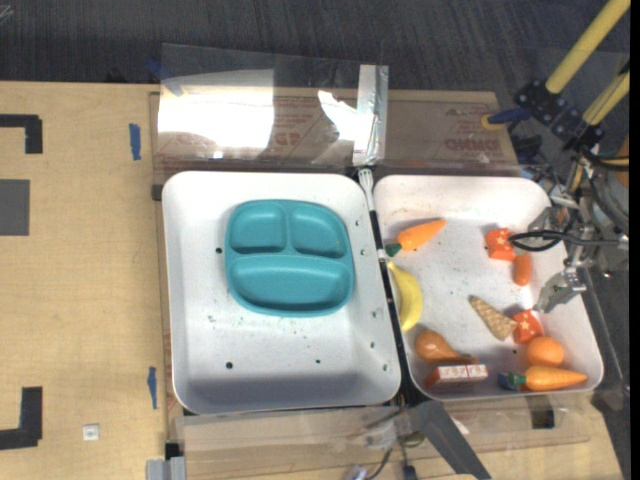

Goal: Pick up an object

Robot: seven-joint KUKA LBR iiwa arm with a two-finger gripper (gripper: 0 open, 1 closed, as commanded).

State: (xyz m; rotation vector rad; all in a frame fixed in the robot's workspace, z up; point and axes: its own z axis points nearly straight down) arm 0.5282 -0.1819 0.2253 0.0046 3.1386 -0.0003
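While the end effector [556, 293] hangs over the right edge of the right bin [455, 190], its metal fingers are too small and too tangled with cables to read, so I cannot tell how far apart they stand, and nothing can be seen between them. Any of the toys below could serve as the object to pick up. Closest to it lie a small red piece [527, 325] and an orange ball [544, 351], touching or nearly so, with a carrot [552, 377] just below them against the bin's lower wall. A wafer cone [492, 317] lies just left of the red piece.

The likely trouble is crowding: a descent here could land on two things at once, push the ball aside, or close on the rim of the bin instead of a toy. The ball would probably roll away from a glancing touch.

Further up, an orange block [499, 244] and a small orange stick [522, 269] sit close together. A second carrot [417, 234], a banana [405, 298] along the dividing wall, a brown pear [436, 346] and a labelled red bar [458, 373] lie well apart from the arm. The left bin [190, 338] carries a teal divided plate [290, 256].
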